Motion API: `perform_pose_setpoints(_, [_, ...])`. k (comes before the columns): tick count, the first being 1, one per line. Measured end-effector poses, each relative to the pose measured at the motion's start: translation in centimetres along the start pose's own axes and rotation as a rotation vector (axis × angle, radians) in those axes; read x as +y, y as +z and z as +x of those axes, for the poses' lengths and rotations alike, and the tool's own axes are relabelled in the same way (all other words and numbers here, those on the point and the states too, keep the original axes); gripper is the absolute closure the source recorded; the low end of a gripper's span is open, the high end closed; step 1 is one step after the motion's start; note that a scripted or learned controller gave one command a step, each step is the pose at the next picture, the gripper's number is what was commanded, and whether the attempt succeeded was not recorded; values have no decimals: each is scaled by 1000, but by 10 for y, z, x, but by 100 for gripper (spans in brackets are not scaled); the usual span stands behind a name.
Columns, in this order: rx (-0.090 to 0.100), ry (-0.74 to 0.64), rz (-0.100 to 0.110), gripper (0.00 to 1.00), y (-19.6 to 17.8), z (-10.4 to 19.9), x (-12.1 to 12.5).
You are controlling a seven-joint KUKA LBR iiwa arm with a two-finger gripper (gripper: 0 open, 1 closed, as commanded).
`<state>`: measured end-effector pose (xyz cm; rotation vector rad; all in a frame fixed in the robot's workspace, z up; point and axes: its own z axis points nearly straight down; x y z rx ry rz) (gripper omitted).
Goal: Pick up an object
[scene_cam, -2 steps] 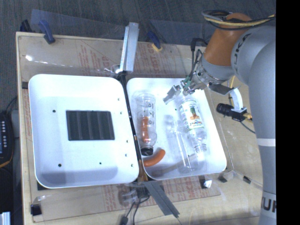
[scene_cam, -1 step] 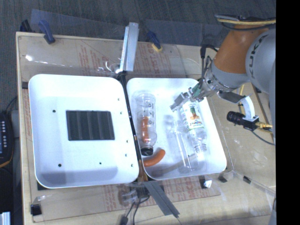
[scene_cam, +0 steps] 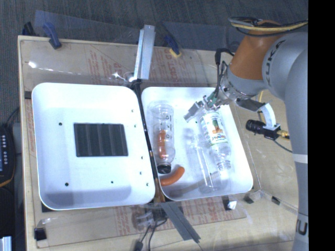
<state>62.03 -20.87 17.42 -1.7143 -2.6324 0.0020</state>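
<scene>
Two shallow white bins sit side by side on the bench (scene_cam: 31, 192). The left bin (scene_cam: 52, 114) carries a dark ribbed rectangular panel (scene_cam: 100, 139) at its centre. The right bin (scene_cam: 241, 166) holds several items: a clear plastic bottle with a black cap (scene_cam: 162, 135) lying lengthwise near the bin's left wall, its cap toward the near edge; an orange sausage-shaped object (scene_cam: 172, 176) lying just beyond that cap, near the front wall; a clear bottle with a white and orange label (scene_cam: 215, 140) lying lengthwise in the right half; and a slender transparent item (scene_cam: 201, 166) beside the labelled bottle, its form hard to make out. The grey arm with its orange band (scene_cam: 251, 56) reaches in from the right, and the gripper (scene_cam: 201, 107) sits low over the rear part of the right bin, at the upper end of the labelled bottle. Whether the jaws are open, closed or holding anything cannot be told from this view. A grey metal bar (scene_cam: 144, 51) stands behind the junction of the two bins.
</scene>
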Motion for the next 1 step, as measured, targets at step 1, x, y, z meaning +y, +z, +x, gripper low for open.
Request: perform_pose_setpoints(1, [-1,12,-2,0,-37,-17,33])
